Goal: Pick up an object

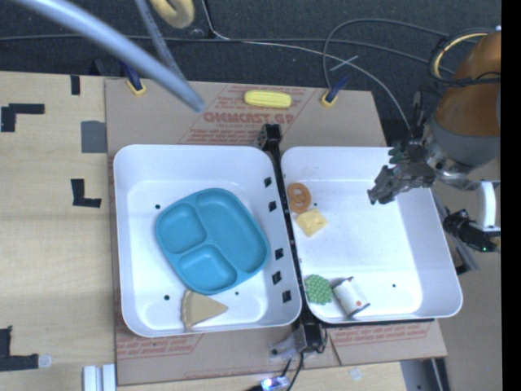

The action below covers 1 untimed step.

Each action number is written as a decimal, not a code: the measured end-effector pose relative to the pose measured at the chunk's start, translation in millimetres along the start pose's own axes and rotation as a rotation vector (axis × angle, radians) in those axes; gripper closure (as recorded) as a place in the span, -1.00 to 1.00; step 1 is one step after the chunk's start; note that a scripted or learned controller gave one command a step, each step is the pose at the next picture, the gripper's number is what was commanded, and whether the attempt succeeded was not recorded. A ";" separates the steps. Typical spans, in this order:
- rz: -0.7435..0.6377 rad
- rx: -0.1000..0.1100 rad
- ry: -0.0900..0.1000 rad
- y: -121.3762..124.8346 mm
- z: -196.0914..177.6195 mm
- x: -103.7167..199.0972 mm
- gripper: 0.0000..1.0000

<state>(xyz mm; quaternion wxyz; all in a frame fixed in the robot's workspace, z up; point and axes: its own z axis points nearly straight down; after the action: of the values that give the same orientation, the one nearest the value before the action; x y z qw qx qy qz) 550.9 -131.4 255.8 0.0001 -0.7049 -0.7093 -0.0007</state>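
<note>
In the right bin [423, 243] lie an orange ring [299, 195], a pale yellow chunk [311, 222], a green bumpy piece [317, 288] and a small white can [351, 296]. The left bin [130, 218] holds a blue divided plate [212, 239] and a tan wedge [200, 309]. My gripper [383, 192] hangs over the right bin's upper right area, well to the right of the orange ring. Nothing shows between its dark fingertips.
A yellow corn-like object [267, 99] lies on the cardboard behind the bins. A black divider strip [281, 218] runs between the two bins. Cables cross the dark surface at the back. The arm's grey body [464, 129] stands at the right.
</note>
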 end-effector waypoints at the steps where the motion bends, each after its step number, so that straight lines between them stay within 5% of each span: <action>1: 0.001 0.002 -0.001 -0.9 10.1 51.4 1.00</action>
<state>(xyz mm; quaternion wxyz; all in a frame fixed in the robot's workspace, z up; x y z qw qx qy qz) 549.7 -80.0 245.7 0.0005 -0.7053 -0.7089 0.0004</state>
